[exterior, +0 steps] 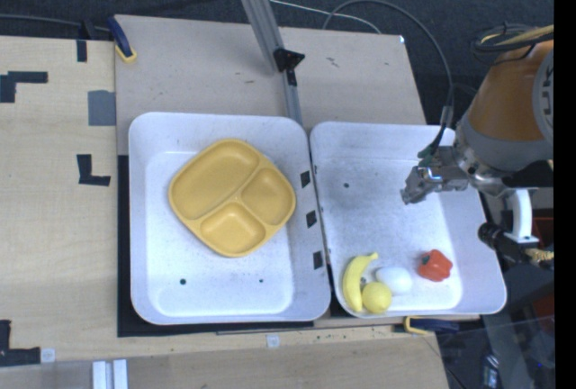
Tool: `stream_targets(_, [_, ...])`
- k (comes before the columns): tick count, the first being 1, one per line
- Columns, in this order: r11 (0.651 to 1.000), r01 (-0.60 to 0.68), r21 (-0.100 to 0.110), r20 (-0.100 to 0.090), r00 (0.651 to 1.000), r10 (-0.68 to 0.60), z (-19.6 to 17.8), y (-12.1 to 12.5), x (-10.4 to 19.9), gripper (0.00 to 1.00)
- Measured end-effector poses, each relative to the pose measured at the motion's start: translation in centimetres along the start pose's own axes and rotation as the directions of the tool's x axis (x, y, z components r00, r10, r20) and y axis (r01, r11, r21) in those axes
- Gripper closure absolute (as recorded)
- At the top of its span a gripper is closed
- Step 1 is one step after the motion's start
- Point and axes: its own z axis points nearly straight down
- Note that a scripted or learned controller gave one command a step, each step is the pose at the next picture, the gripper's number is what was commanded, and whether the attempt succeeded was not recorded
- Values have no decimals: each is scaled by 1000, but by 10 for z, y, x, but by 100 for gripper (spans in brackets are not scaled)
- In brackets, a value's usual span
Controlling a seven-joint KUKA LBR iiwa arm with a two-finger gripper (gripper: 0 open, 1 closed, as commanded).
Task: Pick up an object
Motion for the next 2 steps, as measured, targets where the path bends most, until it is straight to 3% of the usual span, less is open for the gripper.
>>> stream_targets(2, [1000,5,4,-3,1000,-4,-4,31,91,100])
